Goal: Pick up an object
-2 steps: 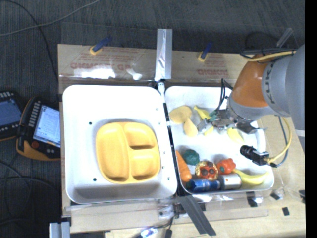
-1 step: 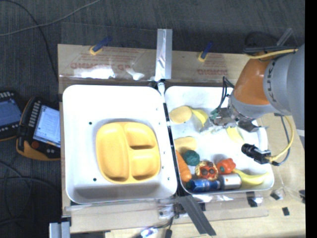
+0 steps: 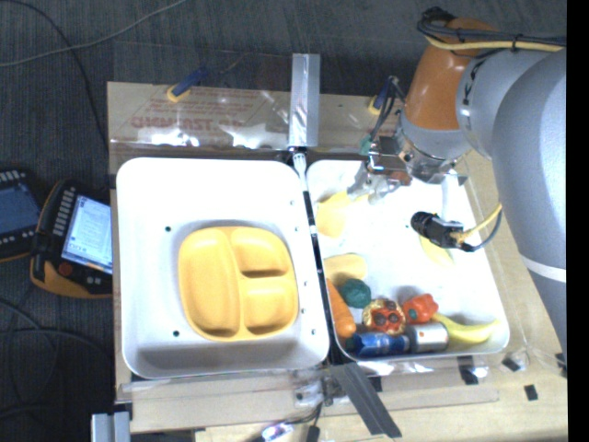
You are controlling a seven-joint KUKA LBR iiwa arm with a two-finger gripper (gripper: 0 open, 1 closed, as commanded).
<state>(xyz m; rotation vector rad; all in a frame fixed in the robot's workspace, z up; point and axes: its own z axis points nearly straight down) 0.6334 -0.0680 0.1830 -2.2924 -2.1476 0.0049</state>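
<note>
My gripper (image 3: 375,185) hangs over the far left part of the right bin (image 3: 479,274), below the orange band of the arm. Just under and left of it lies a pale yellow object (image 3: 333,212), close to the bin's left wall. At the bin's near end sits a cluster: a pale yellow piece (image 3: 346,265), a teal ball (image 3: 356,293), an orange carrot (image 3: 340,318), a red pepper (image 3: 420,308), a banana (image 3: 467,331) and a blue can (image 3: 376,343). Nothing is visibly held.
The left bin (image 3: 147,201) holds a yellow divided plate (image 3: 239,279). A black connector with a yellow cable (image 3: 438,228) hangs from the arm over the right bin. A control pendant (image 3: 75,242) lies off the bench at left. A metal post (image 3: 306,99) stands behind the bins.
</note>
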